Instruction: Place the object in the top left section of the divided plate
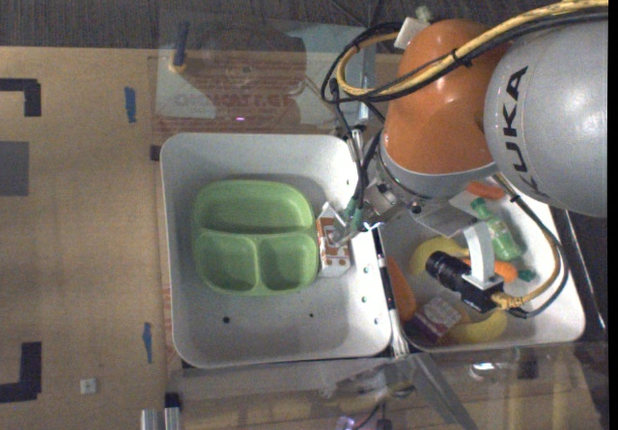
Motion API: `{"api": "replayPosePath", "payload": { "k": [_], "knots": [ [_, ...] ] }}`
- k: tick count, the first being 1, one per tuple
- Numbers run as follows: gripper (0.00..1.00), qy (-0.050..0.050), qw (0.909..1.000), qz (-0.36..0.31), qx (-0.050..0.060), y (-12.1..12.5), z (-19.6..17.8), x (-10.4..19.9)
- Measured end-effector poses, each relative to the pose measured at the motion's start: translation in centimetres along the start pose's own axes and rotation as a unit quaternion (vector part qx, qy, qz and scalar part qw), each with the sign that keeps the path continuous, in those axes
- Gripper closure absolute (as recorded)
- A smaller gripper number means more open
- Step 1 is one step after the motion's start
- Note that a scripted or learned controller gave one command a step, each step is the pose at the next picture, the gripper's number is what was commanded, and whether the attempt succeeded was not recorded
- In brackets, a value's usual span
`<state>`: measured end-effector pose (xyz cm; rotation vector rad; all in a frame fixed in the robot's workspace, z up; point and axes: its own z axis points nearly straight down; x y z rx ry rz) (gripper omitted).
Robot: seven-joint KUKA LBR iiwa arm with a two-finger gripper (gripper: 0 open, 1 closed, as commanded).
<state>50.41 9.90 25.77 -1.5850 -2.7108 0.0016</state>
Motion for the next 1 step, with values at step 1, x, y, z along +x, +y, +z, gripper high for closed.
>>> {"api": "replayPosePath", "payload": {
  "k": [1],
  "knots": [
    [1.00, 0.000, 0.9988, -0.048, -0.001, 4.47, 3.82, 1.55]
  ]
}}
